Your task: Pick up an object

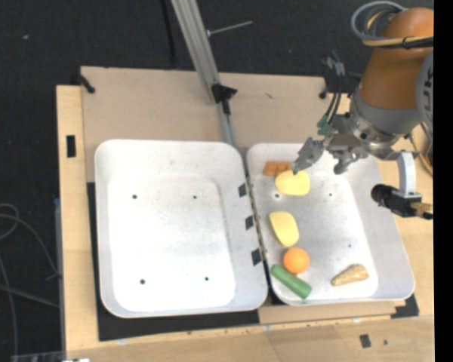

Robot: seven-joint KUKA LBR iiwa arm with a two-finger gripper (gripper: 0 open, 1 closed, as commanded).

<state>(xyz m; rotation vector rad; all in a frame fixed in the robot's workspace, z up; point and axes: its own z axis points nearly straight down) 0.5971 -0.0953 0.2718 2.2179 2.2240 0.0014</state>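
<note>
Hovering end effector [325, 157] above yellow piece [292, 182], long axis left-right.

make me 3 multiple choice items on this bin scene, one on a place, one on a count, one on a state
1. Where does the green cylinder lie?
A. near front corner of the right bin
B. middle of the left bin
C. on the bench outside both bins

2. How many yellow objects are in the right bin?
A. none
B. two
C. five

3. How does the gripper stand?
A. shut on the orange ball
B. resting in the left bin
C. open, over the upper yellow object

Answers: 1 A, it sits at the bin's front edge beside the orange ball. 2 B, one upper and one lower yellow object. 3 C, its fingers are spread with nothing between them.
</note>
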